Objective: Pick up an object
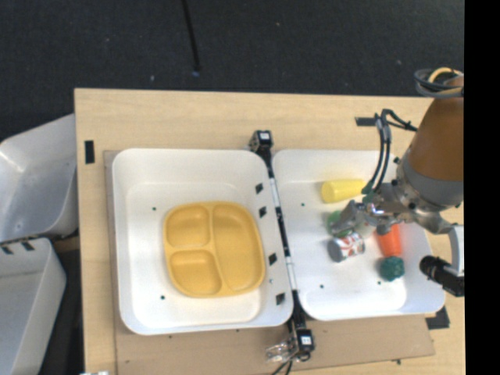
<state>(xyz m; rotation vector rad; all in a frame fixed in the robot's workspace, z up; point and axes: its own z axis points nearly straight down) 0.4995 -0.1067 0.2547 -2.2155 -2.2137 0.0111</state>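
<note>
In the right bin (312, 287) lie a yellow cup-shaped piece (342, 189), a dark green item (339, 222), a small grey and red can (346, 247), an orange piece (390, 241) and a teal ball (391, 269). My gripper (364, 211) hangs low over the middle of this bin, just right of the dark green item, above the can and below the yellow piece. The orange-banded wrist (437, 143) hides the bin's right side.
The left bin (133, 209) holds a yellow divided plate (213, 248). A ridge with black clips (275, 209) separates the two bins. Cables (383, 143) run along the arm. The wooden bench (172, 119) surrounds both bins.
</note>
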